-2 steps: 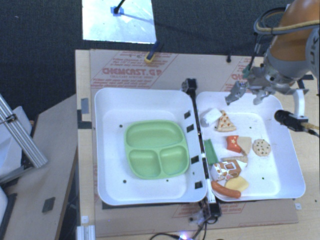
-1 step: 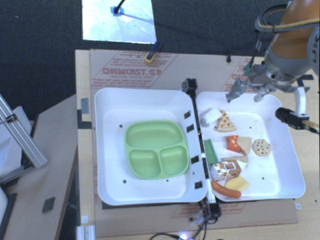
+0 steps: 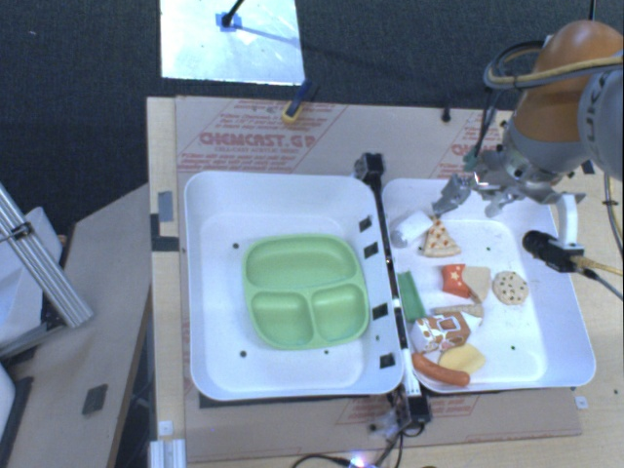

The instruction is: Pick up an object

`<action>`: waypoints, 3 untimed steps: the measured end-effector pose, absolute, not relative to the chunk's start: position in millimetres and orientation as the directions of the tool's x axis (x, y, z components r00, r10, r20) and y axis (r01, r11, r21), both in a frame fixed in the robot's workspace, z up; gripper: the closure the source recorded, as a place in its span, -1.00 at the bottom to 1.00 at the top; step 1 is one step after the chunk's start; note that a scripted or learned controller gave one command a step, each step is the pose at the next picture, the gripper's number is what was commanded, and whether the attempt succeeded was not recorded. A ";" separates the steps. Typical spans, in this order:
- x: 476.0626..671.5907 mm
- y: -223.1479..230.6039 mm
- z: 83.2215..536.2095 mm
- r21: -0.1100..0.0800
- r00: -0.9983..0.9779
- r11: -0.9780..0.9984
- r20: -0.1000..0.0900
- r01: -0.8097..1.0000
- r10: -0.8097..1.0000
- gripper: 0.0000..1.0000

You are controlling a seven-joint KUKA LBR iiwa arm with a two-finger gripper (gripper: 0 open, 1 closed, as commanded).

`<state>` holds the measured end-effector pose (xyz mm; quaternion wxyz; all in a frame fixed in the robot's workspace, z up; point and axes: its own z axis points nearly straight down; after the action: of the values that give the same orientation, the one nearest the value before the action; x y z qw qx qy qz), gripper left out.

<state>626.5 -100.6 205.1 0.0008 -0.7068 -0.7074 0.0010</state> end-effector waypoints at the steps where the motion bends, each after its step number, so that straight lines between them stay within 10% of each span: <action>1: 620.2 -94.4 159.0 -0.001 -0.001 0.001 0.000 1.000 1.000 -1.00; 3: 632.7 -93.6 90.8 0.009 -0.002 0.002 -0.002 1.000 1.000 -1.00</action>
<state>632.7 -93.6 90.8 -0.0040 -0.7063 -0.7078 -0.0026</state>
